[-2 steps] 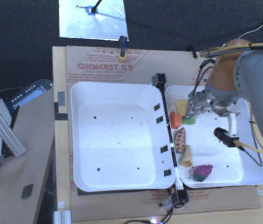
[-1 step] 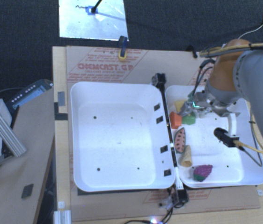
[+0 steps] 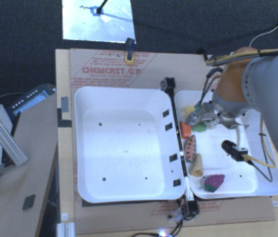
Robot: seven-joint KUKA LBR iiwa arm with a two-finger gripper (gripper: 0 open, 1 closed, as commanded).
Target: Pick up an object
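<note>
The right bin [image 3: 257, 181] holds several small toys. A yellow piece [image 3: 189, 110] and a green piece [image 3: 198, 128] lie at its far left, with an orange block [image 3: 185, 130] against the left wall. Nearer the front lie a watermelon slice [image 3: 191, 148], a tan cone [image 3: 196, 168] and a purple grape bunch [image 3: 214, 181]. My gripper [image 3: 197, 116] is low over the far-left part of this bin, right between the yellow and green pieces. The wrist body hides its tips.
The left bin [image 3: 94, 181] sits beside the right one, with black clips [image 3: 173, 158] along the shared wall. A black connector [image 3: 232, 150] with a yellow cable hangs from the arm over the right bin's middle. A yellow clamp [image 3: 129, 58] stands at the bench's back.
</note>
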